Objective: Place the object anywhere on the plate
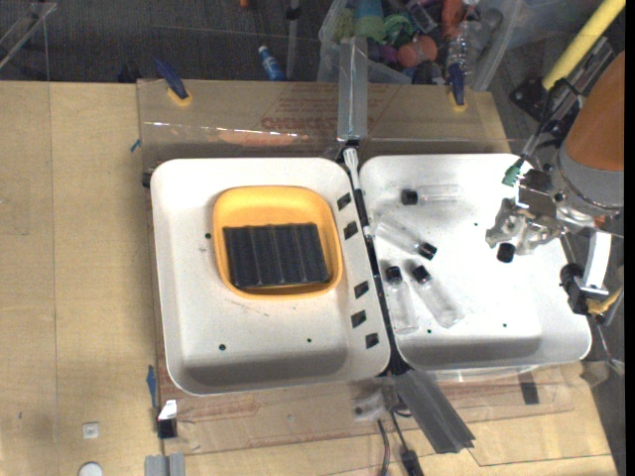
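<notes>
Several clear vials with black caps [422, 276] lie scattered in the right bin [516, 340], toward its left side beside the divider. The yellow plate [226, 211], carrying a dark ribbed tray [275, 256], sits in the left bin [189, 345]. The claw [511, 231] hovers near the right bin's right edge; its grip cannot be made out.

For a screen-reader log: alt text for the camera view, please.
An orange plate holding a black ridged insert sits in the left bin. Clear vials with black caps lie in the right bin, where the gripper is.
</notes>
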Robot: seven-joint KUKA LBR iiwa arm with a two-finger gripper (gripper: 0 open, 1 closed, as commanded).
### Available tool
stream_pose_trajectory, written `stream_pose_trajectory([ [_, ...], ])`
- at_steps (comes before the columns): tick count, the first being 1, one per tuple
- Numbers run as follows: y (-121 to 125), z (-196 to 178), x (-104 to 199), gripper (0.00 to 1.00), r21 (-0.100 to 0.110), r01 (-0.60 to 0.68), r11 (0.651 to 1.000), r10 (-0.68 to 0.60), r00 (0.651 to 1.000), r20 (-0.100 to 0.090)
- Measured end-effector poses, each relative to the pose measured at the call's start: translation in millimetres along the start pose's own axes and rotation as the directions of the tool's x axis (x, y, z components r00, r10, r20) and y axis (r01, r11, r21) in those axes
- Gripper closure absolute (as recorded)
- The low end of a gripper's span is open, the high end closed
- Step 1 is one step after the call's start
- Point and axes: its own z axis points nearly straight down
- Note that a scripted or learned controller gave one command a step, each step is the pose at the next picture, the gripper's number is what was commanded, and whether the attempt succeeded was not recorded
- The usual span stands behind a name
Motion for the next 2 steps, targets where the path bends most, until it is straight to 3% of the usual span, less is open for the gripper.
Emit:
stream_pose_trajectory([
  [1,29.2,8.2,19.0,1.0,-0.004,0.056,0.998,-0.056,0.998,0.003],
  [2,92.2,52.5,63.8,1.0,-0.002,0.129,0.992,-0.129,0.992,0.004],
])
